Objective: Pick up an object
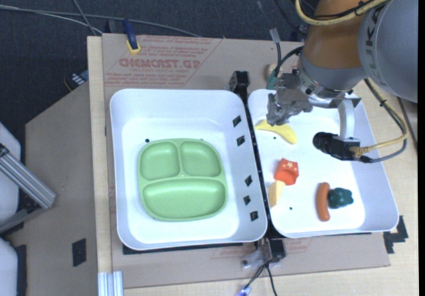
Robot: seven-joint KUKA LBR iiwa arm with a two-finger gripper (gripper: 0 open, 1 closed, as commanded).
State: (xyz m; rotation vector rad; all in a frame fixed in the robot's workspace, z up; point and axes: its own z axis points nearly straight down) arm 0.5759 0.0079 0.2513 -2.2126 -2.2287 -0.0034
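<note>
The pincer (pixel 277 115) hangs low over the far left part of the right bin (pixel 372 175), close to the wall it shares with the left bin (pixel 123 155). Whether it is apart or together I cannot tell from this angle, and nothing is seen clamped in it.

A yellow banana (pixel 284 131) lies just below the pincer, its near end right at the tip; I cannot tell whether they touch. Further toward the camera from the pincer sits a red block (pixel 287 170), with a pale yellow piece (pixel 273 192) just beyond it. Off to the pincer's right and nearer the camera lie an orange sausage (pixel 323 201) and a dark green lump (pixel 341 198), side by side. To the pincer's left, in the other bin, rests a green divided plate (pixel 182 178).
</note>
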